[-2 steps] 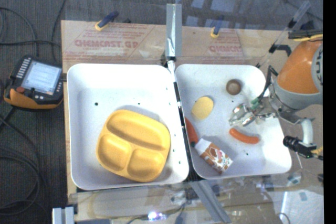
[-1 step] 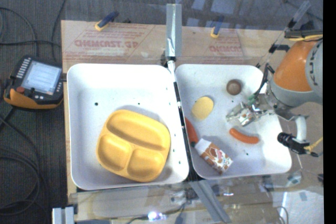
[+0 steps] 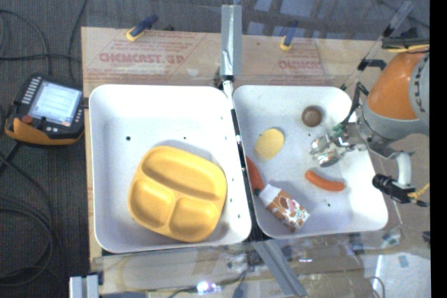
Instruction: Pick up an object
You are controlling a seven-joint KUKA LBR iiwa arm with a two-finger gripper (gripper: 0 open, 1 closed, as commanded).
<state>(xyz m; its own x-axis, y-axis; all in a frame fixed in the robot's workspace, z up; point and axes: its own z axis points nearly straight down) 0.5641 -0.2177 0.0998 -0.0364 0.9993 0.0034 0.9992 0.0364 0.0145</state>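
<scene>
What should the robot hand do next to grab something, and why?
Probably drop a little toward the orange sausage. The gripper hangs in the right bin just above it in the picture, and nothing lies between them, so it looks like the closest thing to try.

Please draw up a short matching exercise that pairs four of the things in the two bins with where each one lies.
Things:
1. yellow tray
2. brown ball
3. orange sausage
4. printed carton

Places:
A. far part of the right bin, near its back wall
B. left bin
C. near edge of the right bin, towards the divider
D. right bin, just below the gripper

Pairs: 1-B, 2-A, 3-D, 4-C
</scene>
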